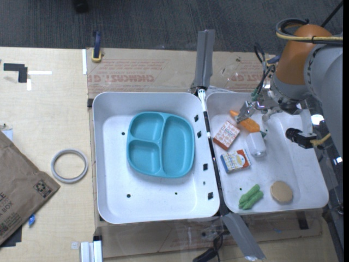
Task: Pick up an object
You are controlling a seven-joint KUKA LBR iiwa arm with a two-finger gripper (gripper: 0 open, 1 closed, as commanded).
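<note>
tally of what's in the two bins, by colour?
Blue: 1, divided plate in the left bin
Orange: 1, carrot-like piece in the right bin, by the gripper
Green: 1, pod-shaped toy
Tan: 1, round cookie-like disc
Clear or white: 1, small bottle
Printed red and white: 2, upper packet, lower packet
Total: 7
</note>
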